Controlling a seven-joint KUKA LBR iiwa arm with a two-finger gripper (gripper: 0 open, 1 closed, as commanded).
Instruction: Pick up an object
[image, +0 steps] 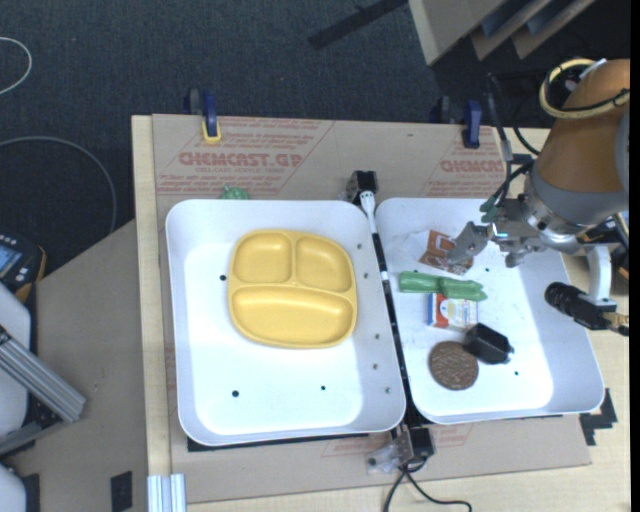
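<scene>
Camera view: brown packet (441, 250) lies just beside — perhaps touching — tool (492, 240).

Red lettering reading "CHEMCAST GP" is printed twice on the brown paper sheet (300, 150) covering the table, above each bin. Smaller red lines beneath it are too blurred to be read.
</scene>
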